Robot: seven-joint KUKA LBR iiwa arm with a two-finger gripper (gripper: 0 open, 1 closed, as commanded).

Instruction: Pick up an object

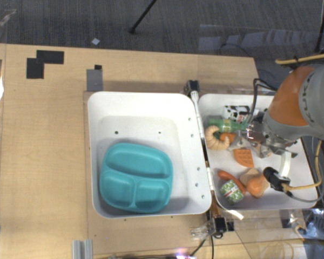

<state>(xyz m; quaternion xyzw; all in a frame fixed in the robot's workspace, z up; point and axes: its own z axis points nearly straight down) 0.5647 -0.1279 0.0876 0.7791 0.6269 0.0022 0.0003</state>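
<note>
The toy food pieces [235, 158] lie clustered in the right bin [297, 204], among them an orange wedge [243, 157] and a green-labelled packet [231, 191]; no writing is legible. The gripper [257, 136] hangs just above them, its opening impossible to judge. A teal divided tray [135, 177] sits in the left bin [140, 104].

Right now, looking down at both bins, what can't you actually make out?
- Gripper: the arm's wrist covers it in the camera view, so whether it holds anything is unclear.
- Right bin: the arm hides its far right side.
- Small green packet: label too small to read.
- Teal divided tray: compartment depth can't be judged from above.
</note>
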